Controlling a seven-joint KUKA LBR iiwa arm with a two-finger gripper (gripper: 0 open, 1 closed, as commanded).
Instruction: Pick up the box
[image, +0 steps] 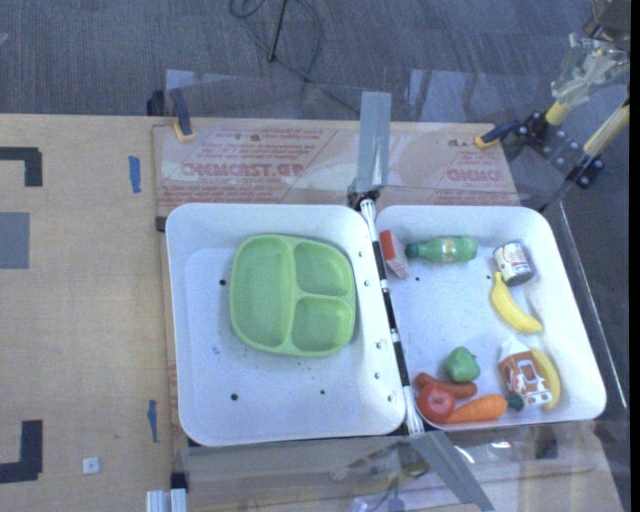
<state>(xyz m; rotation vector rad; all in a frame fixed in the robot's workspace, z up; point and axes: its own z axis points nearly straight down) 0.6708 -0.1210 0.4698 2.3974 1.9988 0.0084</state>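
Here you have two white bins: the left bin (190, 330) holds one green divided plate (293, 294), the right bin (575, 300) everything else. Count in the right bin one small red-and-white box (391, 255), one orange-and-white carton (524, 378), one green bottle (441, 249), one can (512, 262), two bananas, the upper banana (513, 305) and the lower banana (548, 368), one green pepper (461, 365), one tomato (436, 401) and one carrot (479, 408). The small red-and-white box lies against the right bin's left wall, just beside the bottle. The carton sits near the front right corner, touching the lower banana. The gripper (597, 50) is a pale blur in the top right corner, outside the bins and well apart from both; you cannot tell whether it is open, closed or holding anything.
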